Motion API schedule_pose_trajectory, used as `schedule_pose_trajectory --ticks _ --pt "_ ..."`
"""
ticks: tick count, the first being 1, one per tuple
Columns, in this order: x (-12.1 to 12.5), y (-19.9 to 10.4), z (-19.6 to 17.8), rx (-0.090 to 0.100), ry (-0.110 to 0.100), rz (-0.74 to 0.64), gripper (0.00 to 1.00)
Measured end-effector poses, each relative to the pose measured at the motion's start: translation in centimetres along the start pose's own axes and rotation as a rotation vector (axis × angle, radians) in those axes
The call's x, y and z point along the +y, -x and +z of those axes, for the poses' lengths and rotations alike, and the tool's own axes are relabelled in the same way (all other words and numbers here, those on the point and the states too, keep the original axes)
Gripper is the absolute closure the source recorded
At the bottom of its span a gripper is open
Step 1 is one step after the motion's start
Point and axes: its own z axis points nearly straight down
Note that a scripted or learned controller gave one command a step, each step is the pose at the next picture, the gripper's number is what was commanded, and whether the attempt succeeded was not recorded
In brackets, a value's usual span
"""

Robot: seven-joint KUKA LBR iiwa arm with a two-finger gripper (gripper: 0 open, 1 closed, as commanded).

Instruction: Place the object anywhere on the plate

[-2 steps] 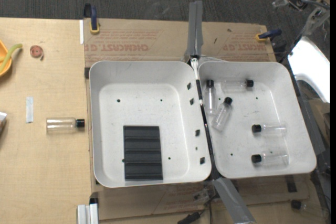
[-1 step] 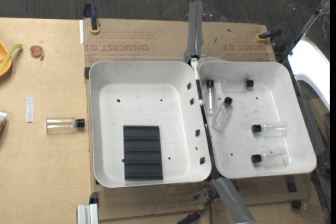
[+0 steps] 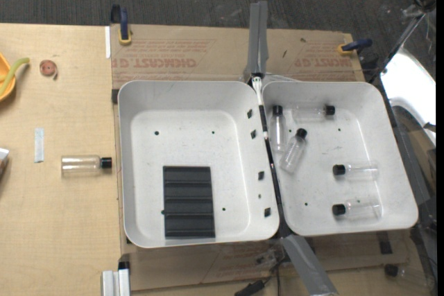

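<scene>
The clear plastic black-capped vials in the right white bin look light, stiff and slippery, best pinched mid-body for the left bin's dark ribbed rectangular plate

Both bins white: left bin, right bin. Ribbed black plate in the left bin, near side. Right bin holds clear vials with black caps. Another clear, black-capped vial lies on the tan bench. Brown cardboard, red lettering, far side. Blue-and-yellow clamps.
</scene>
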Motion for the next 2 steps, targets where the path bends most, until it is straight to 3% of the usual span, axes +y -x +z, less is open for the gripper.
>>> schedule_pose_trajectory --ticks 1,2 --pt "3.9 4.2 0.0 0.000 0.000 0.229 0.00" --pt "1.5 0.3 0.0 0.002 0.001 0.233 0.00"
